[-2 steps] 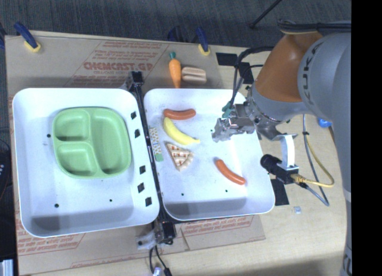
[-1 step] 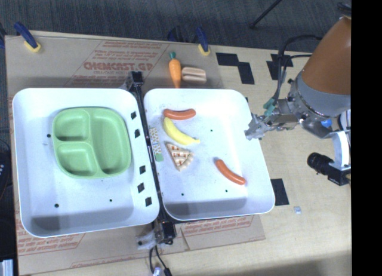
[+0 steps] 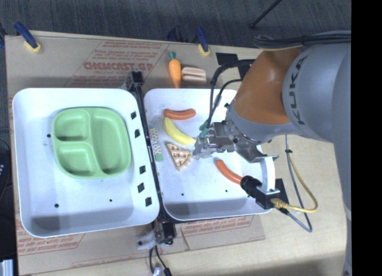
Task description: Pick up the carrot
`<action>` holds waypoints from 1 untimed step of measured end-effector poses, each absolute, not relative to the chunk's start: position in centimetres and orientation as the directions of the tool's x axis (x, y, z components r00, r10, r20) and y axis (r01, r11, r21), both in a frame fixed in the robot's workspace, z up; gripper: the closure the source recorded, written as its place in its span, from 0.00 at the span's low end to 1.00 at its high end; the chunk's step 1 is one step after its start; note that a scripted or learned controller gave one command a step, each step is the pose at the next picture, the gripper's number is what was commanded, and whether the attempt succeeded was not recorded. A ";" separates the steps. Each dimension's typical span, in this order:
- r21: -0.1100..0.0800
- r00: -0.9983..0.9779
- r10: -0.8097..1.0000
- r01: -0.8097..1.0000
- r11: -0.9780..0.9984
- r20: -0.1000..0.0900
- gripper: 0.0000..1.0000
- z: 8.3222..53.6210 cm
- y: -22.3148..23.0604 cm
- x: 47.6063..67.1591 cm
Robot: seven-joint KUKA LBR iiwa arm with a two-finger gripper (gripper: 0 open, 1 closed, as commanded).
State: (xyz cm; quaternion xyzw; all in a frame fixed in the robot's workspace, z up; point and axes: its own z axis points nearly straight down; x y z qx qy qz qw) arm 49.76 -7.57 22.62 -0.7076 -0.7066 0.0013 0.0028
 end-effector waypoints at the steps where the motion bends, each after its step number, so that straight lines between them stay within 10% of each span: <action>1: -0.001 -0.176 0.984 0.984 0.176 -0.001 1.00 33.6 -13.6 47.7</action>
